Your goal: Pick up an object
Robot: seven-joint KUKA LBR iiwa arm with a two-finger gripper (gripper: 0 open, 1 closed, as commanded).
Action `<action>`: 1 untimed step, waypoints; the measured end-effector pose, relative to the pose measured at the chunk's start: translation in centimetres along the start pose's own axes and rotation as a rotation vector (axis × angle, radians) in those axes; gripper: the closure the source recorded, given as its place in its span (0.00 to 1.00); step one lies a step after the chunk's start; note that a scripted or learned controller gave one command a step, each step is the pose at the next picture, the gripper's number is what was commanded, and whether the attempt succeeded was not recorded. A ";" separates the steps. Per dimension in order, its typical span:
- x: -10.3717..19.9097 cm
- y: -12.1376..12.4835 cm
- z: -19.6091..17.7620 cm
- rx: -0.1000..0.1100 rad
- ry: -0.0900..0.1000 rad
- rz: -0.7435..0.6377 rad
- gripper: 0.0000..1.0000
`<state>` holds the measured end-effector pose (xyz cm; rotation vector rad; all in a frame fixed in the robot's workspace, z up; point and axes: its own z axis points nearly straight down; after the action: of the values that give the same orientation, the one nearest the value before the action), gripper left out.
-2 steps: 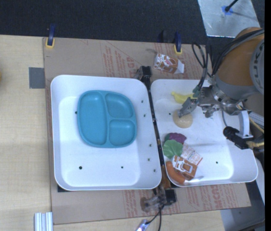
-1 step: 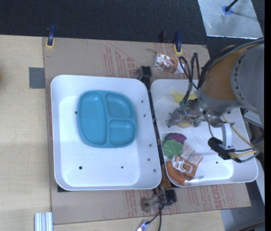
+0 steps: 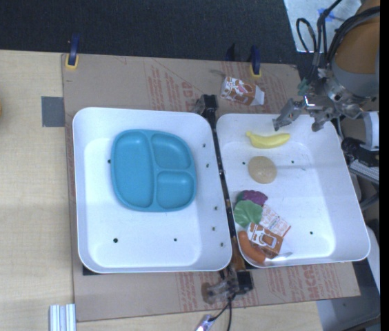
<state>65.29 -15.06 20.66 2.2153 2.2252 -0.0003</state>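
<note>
Two shallow white bins are being viewed from above at a slant, with the right bin (image 3: 332,205) taken as the landmark. The gripper (image 3: 303,118) is being held over the far edge of that bin, its two fingers (image 3: 283,119) spread apart with nothing between them, apparently in readiness for a descent. No object is being held.

The candidate objects are lying inside the landmark bin. A yellow banana (image 3: 268,139) is resting near the far wall, just beside and below the open fingertips, and is judged the likeliest target because it is nearest the tool. A round tan ball (image 3: 262,169) is sitting a little nearer the camera than the banana, apart from it. At the near left corner, a cluster is being formed by a purple and green item (image 3: 250,205), a printed packet (image 3: 270,231) and an orange item (image 3: 250,250); these are touching or overlapping, so a clean grasp there is thought harder.

A second printed packet (image 3: 239,90) is lying outside the landmark bin, beyond its far left corner, on the cardboard sheet (image 3: 146,81). To the left of the landmark bin, the left bin (image 3: 91,205) is carrying a blue divided plate (image 3: 154,170), which is being left well apart from the arm.
</note>
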 end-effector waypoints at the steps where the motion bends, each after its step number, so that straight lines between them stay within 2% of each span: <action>1: 0.9 -2.7 4.7 0.005 0.001 0.000 0.00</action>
<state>62.58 -14.21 15.92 2.2186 2.2280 -0.0047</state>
